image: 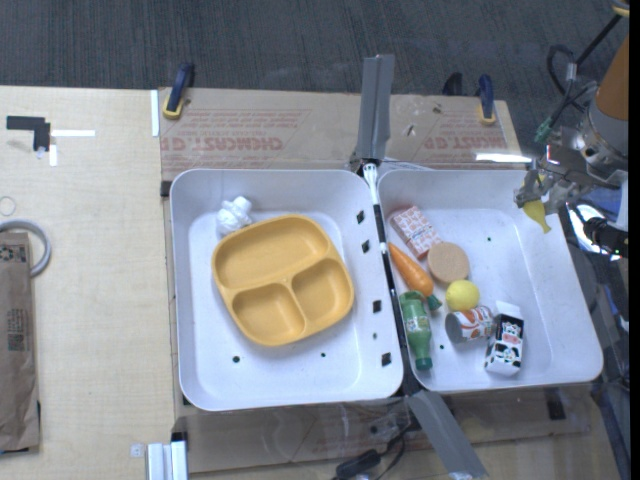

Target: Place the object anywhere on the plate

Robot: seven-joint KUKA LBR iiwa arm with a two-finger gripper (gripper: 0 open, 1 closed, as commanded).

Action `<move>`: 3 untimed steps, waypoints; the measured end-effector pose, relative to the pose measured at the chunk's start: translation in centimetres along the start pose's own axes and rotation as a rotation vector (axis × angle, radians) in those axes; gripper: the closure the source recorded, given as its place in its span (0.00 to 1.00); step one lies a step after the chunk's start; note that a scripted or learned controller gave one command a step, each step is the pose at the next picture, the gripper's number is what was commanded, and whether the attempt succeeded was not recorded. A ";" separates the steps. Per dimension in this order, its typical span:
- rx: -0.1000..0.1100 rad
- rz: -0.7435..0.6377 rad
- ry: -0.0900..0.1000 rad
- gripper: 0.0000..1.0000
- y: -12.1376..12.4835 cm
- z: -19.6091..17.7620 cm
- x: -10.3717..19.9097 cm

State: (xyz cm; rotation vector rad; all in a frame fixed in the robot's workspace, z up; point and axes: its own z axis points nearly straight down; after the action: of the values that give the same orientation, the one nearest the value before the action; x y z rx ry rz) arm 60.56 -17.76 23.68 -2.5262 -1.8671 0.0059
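Well, end effector point(537, 200) hangs over far right corner of right-hand white bin point(548, 293), clamped on small yellow curved object point(540, 217). Yellow 3-compartment plastic plate point(270, 253) sits in left-hand white bin point(200, 318), well apart.

Brown bag point(15, 348) partly beyond left edge

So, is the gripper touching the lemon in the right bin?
Apart. The camera view shows the gripper over the far right corner of the right bin, with bare white bin floor between it and the lemon.
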 end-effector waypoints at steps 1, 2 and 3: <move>0.001 -0.014 0.001 1.00 -2.2 7.6 6.4; 0.001 -0.133 0.001 1.00 -8.8 4.6 15.1; -0.001 -0.173 0.000 1.00 -6.8 4.4 12.1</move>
State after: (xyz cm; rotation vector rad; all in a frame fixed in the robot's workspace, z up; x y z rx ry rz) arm 57.58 -4.23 19.23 -2.3554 -2.0786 0.0047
